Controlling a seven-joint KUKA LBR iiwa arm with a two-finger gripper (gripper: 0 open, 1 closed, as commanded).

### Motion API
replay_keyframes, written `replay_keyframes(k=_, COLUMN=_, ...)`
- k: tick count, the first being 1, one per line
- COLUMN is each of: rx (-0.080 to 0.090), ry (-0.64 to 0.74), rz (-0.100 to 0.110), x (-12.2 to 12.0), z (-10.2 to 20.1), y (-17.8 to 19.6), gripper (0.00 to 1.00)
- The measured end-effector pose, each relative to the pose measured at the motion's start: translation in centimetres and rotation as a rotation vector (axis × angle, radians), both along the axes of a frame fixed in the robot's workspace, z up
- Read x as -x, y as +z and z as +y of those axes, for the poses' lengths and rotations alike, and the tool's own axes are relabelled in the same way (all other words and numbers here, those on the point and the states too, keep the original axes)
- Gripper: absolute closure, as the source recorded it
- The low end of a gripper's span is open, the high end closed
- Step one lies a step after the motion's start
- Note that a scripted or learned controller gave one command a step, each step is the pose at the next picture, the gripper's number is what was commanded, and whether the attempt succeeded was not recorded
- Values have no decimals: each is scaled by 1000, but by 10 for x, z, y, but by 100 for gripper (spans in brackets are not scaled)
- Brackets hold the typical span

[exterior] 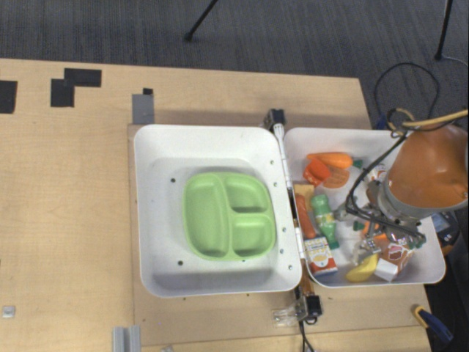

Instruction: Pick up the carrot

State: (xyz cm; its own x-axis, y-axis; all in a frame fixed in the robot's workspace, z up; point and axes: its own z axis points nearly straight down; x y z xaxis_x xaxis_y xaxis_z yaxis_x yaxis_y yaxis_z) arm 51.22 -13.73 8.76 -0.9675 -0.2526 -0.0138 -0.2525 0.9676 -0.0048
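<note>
Hanging over the right bin's (434, 271) near right corner, the gripper (381, 235) is down among toy foods, its state impossible to tell. Toward that bin's far edge lies the carrot (331, 160). A green divided plate (229, 215) sits mid left bin (157, 196).

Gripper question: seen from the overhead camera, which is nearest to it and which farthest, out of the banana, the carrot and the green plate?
Measured from the gripper:
1. Banana, just below it, right bin's near end.
2. Carrot, at that bin's far end.
3. Green plate, in the left bin.
</note>
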Motion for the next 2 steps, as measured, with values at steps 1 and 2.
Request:
replay_keyframes(k=1, rx=0, ry=-1, rz=0, x=0, z=0, y=0, gripper=0)
replay_keyframes(k=2, rx=0, ry=-1, rz=0, x=0, z=0, y=0, gripper=0)
